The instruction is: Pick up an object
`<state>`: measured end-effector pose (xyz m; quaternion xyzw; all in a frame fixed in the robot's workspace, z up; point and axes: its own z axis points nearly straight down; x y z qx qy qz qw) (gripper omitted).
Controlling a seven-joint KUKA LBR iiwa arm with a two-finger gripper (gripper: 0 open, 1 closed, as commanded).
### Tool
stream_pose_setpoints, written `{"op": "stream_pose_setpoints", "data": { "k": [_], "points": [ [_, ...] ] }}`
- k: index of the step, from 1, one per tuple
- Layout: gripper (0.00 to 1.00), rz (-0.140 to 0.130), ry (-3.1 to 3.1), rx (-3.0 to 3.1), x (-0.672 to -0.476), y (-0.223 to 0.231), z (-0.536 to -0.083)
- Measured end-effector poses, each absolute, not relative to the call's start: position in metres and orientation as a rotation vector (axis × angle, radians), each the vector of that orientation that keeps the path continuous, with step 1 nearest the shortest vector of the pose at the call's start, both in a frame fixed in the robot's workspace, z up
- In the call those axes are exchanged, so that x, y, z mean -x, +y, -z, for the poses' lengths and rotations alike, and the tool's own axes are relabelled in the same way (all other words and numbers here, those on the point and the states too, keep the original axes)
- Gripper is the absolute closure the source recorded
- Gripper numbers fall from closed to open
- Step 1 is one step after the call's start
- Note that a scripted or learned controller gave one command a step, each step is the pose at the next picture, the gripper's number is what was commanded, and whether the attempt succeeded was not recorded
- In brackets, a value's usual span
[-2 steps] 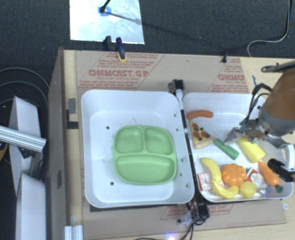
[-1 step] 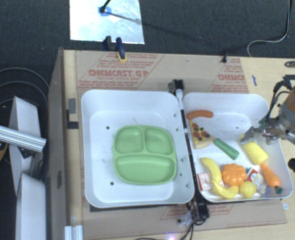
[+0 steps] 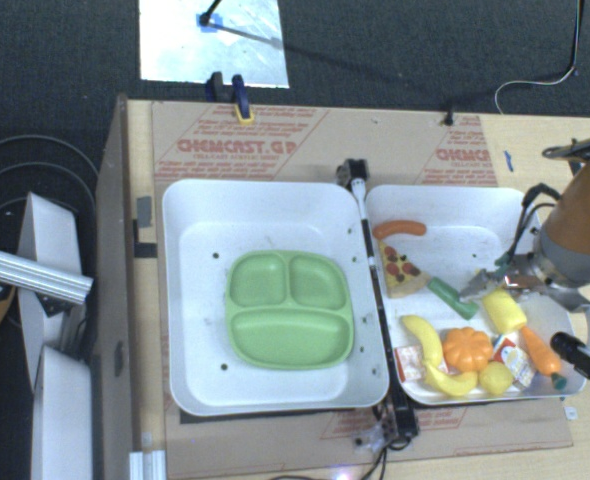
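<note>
While our gripper (image 3: 485,286) hangs low in the right white plastic bin (image 3: 445,203), we cannot tell how it is set. Toys crowd there: a yellow plastic corn cob (image 3: 505,310) just beside it, an orange toy pumpkin (image 3: 467,348), a yellow toy banana (image 3: 427,342). We judge a descent could nudge neighbours or pinch two. Red print on the cardboard sheet (image 3: 305,133) reads "CHEMCAST GP".

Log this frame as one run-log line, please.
phase: reaching | gripper: low in right bin, beside yellow toy | grasp: none seen | left bin: green divided plate
</note>
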<state>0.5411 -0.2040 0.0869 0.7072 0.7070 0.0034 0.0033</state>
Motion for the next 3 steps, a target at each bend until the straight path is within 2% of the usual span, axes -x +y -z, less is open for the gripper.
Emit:
{"op": "stream_pose_setpoints", "data": {
  "k": [1,2,3],
  "points": [
    [1.00,-0.008,2.215,-2.213,-0.541,-0.205,-0.098],
    [1.00,-0.008,2.222,-2.210,-0.513,-0.177,-0.196],
    [1.00,-0.008,2.235,-2.205,-0.528,-0.090,-0.219]
  ]
}}
